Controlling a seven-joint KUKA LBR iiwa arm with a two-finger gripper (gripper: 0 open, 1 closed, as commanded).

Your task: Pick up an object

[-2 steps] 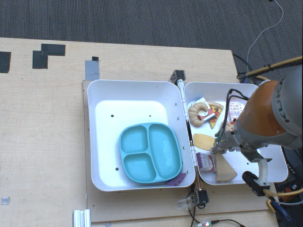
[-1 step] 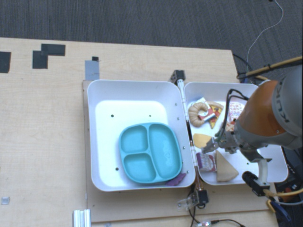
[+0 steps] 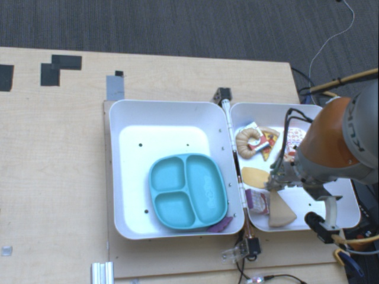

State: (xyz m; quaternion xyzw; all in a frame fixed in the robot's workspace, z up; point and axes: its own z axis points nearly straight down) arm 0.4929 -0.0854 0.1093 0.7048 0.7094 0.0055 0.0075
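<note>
Pale wooden bench (image 3: pixel 53 158) is bearing two shallow white plastic bins. Over the right bin (image 3: pixel 349 215) the gripper (image 3: pixel 277 181) is hanging low; how it is set I cannot tell. Just beneath it are lying a smooth yellow wedge (image 3: pixel 256 176) and a tan, matte, cone-like piece (image 3: pixel 280 212); a ridged beige ring-shaped toy (image 3: pixel 249 139) sits beyond. Judging by this, descending squarely over one firm, flat-sided piece is wisest. Left of the tool, a glossy turquoise divided plate (image 3: pixel 188 190) is resting.

You see two white bins (image 3: pixel 118 158) on a pale wood-coloured worktop (image 3: pixel 53 188). A turquoise divided plate (image 3: pixel 188 190) lies in one; the arm (image 3: pixel 331 144) is grey with an orange band.
</note>
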